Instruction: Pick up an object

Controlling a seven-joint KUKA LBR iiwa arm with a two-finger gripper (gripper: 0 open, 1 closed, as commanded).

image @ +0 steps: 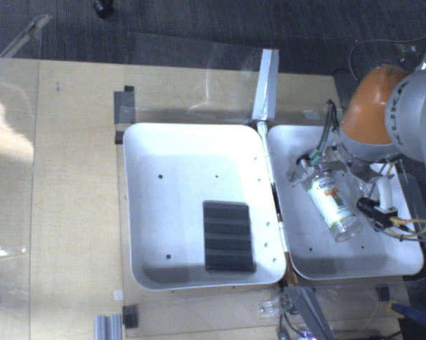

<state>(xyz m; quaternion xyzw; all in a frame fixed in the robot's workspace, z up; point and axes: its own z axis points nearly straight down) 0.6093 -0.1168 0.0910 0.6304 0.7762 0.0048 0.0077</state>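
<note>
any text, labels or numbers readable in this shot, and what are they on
Nothing here can be read.
Bottle in the right bin: its white label carries green and dark print, too small and blurred to make out.
Black ridged block in the left bin: no markings visible.
Arm with orange band: no lettering visible.
</note>
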